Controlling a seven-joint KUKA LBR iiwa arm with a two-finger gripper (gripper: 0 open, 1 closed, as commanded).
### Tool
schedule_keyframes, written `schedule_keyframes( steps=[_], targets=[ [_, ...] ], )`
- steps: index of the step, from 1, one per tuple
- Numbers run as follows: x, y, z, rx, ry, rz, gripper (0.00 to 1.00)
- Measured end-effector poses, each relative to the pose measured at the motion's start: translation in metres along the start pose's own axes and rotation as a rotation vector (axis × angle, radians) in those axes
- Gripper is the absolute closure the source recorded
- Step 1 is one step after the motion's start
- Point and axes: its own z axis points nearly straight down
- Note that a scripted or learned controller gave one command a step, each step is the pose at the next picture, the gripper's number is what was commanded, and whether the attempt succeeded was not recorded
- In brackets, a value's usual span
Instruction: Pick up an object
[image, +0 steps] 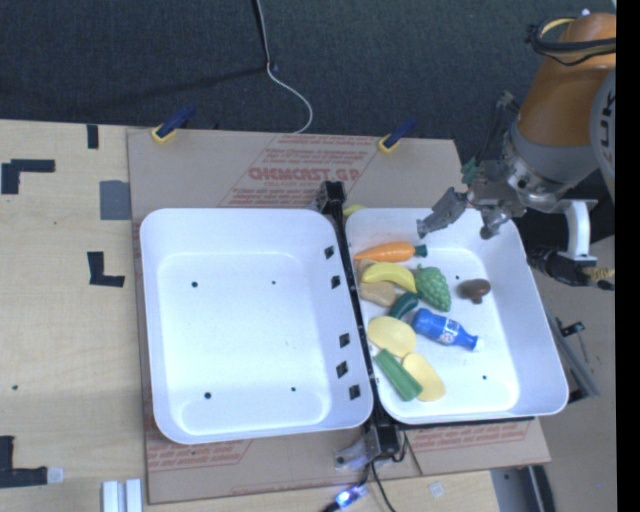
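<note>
Nearest the camera, a pale yellow plastic lemon (425, 377) lay untouched in the right white bin (520, 300), while the hand (462, 218) hovered released above, nothing grasped yet.

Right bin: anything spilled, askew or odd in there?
Nothing stands out. The toy food sits bunched against the right bin's left wall, all inside the rim: carrot, banana, blue bottle lying flat. A brown piece lies apart to the right. The gripper hangs open above the far edge, holding nothing.
</note>
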Motion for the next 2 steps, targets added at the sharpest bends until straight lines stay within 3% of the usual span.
schedule_keyframes(
  steps=[1, 2],
  targets=[
    [0.001, 0.018, 0.169, 0.006, 0.002, -0.001, 0.0],
    [0.001, 0.019, 0.151, 0.001, 0.0, -0.001, 1.0]
  ],
)
